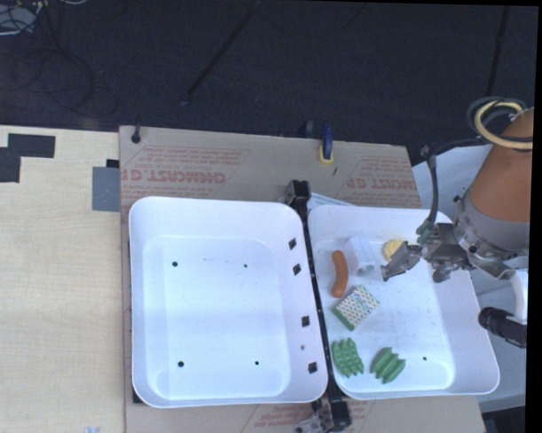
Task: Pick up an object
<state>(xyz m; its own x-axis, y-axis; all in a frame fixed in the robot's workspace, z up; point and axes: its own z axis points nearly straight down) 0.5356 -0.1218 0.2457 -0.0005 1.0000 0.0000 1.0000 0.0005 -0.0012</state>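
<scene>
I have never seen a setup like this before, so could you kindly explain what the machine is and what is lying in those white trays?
One camera looks down at a slant on a bench. The grey arm with an orange band reaches in from the right; its gripper hovers over the right shallow white bin, with nothing seen between its fingers. In that bin lie an orange sausage-shaped toy, a speckled green-edged block, two green leafy pieces and a small yellow object. The left white bin sits beside it.

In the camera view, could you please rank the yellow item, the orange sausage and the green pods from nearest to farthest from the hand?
From the hand:
1. Yellow item, just left of it.
2. Orange sausage, farther left, near the divider.
3. Green pods, at the bin's front.
</scene>
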